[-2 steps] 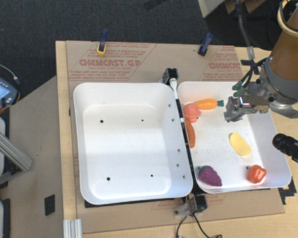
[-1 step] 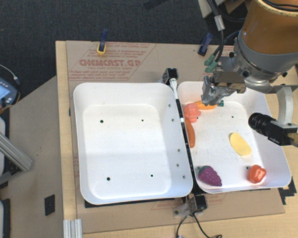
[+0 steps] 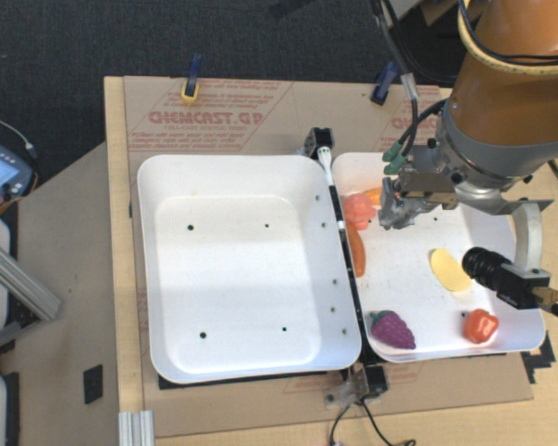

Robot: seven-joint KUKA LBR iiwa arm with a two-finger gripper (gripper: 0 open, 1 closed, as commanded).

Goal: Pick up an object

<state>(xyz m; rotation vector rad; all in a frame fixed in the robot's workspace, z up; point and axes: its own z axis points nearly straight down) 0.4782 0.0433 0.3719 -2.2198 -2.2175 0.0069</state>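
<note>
The right bin [image 3: 418, 342] holds a pink lumpy object [image 3: 357, 210] near its left wall, with an orange carrot-like piece [image 3: 356, 252] just below it. A yellow lemon-shaped object [image 3: 449, 269] lies in the middle right, a red pepper [image 3: 481, 325] at the front right and a purple grape bunch [image 3: 392, 329] at the front left. My gripper [image 3: 397, 214] hangs low over the bin's back half, just right of the pink object. Nothing shows between its dark fingers.
The left bin [image 3: 167, 277] sits alongside, its right wall meeting the right bin's left wall. A black cylinder [image 3: 496, 274] on the arm juts over the right bin's right side. Blue clamps [image 3: 192, 77] hold the cardboard base at the back.
</note>
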